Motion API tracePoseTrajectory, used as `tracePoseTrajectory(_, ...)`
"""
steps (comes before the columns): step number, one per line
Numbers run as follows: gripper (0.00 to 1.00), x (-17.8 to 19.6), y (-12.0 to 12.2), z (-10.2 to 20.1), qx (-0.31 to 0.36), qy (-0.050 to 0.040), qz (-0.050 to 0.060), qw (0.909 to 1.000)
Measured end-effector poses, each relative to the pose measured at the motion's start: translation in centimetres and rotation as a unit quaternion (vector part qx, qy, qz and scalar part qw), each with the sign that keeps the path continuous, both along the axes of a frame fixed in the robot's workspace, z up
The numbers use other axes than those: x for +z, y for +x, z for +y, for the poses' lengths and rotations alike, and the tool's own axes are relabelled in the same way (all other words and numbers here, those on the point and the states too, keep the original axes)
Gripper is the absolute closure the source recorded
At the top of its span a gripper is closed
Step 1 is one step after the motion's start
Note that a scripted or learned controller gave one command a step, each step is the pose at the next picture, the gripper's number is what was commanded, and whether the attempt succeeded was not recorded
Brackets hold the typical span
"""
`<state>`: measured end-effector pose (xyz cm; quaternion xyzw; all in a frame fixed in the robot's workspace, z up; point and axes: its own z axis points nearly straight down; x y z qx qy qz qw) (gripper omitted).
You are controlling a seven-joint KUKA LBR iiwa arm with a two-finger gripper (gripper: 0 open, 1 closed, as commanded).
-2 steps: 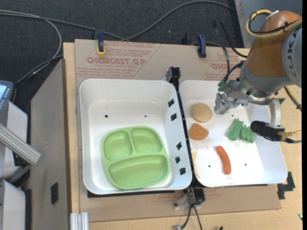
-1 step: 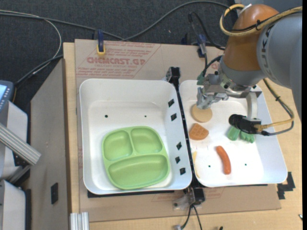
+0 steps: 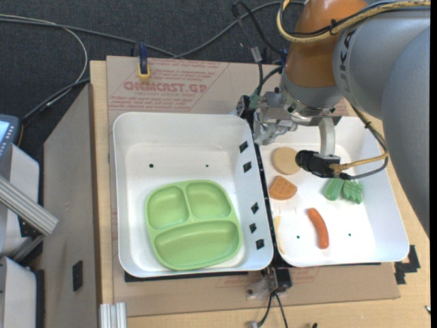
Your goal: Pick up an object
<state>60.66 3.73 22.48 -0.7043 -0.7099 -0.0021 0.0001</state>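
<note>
White bin (image 3: 382, 244): arm (image 3: 321, 60) hides hand.

Smooth glossy white plastic bins (image 3: 181, 142), matt green plastic tray (image 3: 193, 223), brown cardboard sheet (image 3: 177, 84), shiny orange arm band (image 3: 328, 16)

Toy foods (image 3: 318, 227) loose in right bin (image 3: 382, 241)

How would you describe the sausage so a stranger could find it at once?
Start at the right-hand shallow white bin, the one without the green divided plate. Near its front lies the small orange-red toy sausage. It is the only long, thin piece; the tan round pieces and the green leafy one sit farther back.
</note>
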Motion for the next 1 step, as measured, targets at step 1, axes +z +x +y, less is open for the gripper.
tracePoseTrajectory(1,1.0,0.92,1.76,4.56,-0.001,-0.0005,0.0,1.0)
